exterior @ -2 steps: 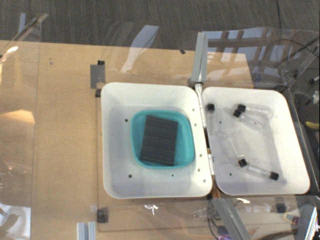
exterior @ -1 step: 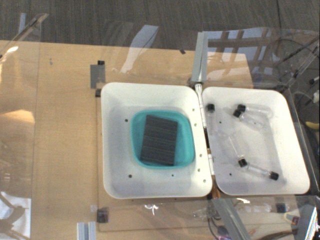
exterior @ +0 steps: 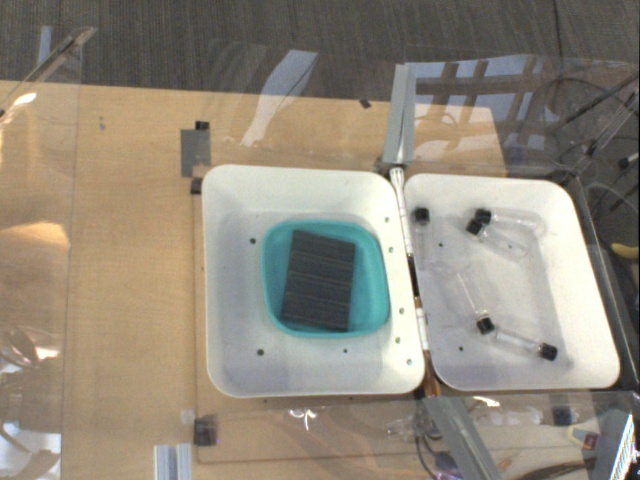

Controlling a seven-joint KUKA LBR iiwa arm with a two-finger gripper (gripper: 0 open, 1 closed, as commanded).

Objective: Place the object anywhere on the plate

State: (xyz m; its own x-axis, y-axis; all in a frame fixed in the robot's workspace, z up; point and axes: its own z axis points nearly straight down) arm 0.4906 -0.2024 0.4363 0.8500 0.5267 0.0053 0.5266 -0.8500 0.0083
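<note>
On the teal plate (exterior: 372, 298) — a dark ridged block (exterior: 319, 281), lying flat.

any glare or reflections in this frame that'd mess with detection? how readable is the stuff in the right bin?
Camera view: pale reflections, as from a clear panel, streak the wooden bench at left and along the top. The dark ribbed block on the teal plate reads sharp, with high contrast. In the right bin, the clear tubes nearly vanish against white; mainly their black caps show. Shadows are soft.
</note>
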